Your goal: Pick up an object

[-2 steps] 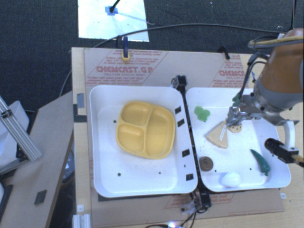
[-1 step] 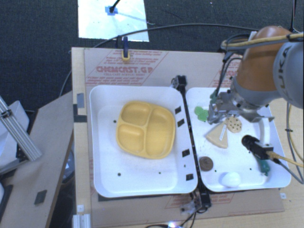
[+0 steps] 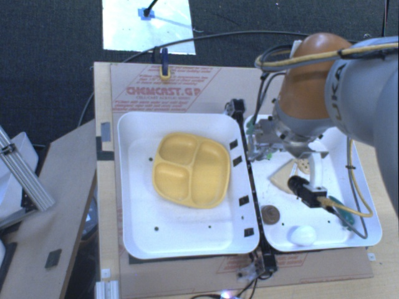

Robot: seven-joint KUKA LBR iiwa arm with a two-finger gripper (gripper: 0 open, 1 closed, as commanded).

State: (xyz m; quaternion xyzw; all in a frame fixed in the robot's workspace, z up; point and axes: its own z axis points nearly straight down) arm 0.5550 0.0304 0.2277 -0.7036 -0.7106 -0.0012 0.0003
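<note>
In the right bin (image 3: 355, 229) lie a tan wedge-shaped piece (image 3: 282, 177), a small brown round disc (image 3: 270, 214) and a white egg-shaped object (image 3: 303, 234). My gripper (image 3: 267, 148) hangs low over the back left part of this bin, close to the divider between the bins and just behind the tan wedge. The grey wrist and the orange band hide much of it. I see nothing held in it. The back of the right bin is covered by the arm.
The left bin (image 3: 134, 229) holds a yellow divided plate (image 3: 191, 169) near its middle. Black clips run along the divider between the bins (image 3: 246, 185). A cardboard sheet (image 3: 168, 86) lies under both bins.
</note>
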